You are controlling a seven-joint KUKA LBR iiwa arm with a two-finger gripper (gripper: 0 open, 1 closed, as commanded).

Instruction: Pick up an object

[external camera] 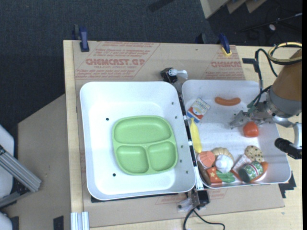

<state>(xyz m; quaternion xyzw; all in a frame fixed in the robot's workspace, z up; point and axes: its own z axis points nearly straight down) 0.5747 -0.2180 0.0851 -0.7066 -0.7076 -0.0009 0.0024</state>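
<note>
Counter [120,63]: nearest the lens at its front edge; two white bins are carried side by side.
Left bin [96,143]: a green divided tray [145,144] is held, lying flat.
Right bin [283,171]: toy foods are heaped at the near wall, probably where they slid.
Arm [290,87]: reached in from the right, wrist low over the right bin.
End effector [247,119]: poised just above a red tomato [250,129]; whether its fingers are spread or pressed together cannot be told.
Sausage [227,100]: set apart near the far wall.

1. Open floor is left in the right bin [211,86] around the sausage [227,100].
2. Its near end is crowded by piled toy food [230,166].
3. The left bin [91,128] is occupied centrally by a green tray [144,143].
</note>
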